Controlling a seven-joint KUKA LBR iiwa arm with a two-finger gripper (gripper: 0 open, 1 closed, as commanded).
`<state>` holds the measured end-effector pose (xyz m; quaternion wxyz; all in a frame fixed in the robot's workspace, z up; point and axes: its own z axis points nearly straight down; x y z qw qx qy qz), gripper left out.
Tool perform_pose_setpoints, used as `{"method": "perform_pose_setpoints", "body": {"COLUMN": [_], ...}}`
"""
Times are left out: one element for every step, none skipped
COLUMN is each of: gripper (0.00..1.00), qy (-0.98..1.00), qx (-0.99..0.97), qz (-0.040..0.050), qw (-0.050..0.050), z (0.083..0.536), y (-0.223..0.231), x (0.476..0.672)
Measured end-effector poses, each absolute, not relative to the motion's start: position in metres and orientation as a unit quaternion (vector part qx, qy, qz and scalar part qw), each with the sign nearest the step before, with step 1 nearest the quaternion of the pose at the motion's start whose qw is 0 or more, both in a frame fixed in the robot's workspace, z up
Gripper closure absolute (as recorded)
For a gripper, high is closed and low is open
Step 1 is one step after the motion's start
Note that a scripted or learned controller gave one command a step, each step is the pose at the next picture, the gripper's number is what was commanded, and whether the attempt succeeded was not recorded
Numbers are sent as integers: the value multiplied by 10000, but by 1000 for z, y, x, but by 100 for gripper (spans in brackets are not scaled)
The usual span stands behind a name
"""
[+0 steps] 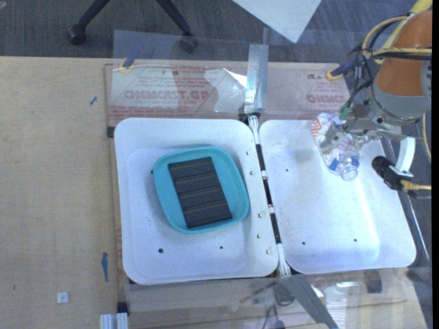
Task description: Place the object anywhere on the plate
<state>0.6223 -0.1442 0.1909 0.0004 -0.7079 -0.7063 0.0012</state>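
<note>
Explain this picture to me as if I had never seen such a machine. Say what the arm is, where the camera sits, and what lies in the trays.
One camera looks down at a slant on a bench with two shallow white bins. In the left bin lies a turquoise plate with a dark ribbed block on it. From the right comes the robot arm, grey with an orange band. Its pincer hangs over the upper part of the right bin, close to a small crinkled clear object, perhaps a plastic bottle. Whether the pincer grips it cannot be told from here.
</note>
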Motion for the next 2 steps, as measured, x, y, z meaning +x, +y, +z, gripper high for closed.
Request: {"method": "perform_pose_setpoints", "body": {"gripper": [100, 0], "qy": [-7043, -7043], "qx": [-7099, -7099], "qz": [8, 2], "qw": [9, 1], "z": [142, 143], "y": [-136, -136], "x": [600, 601]}}
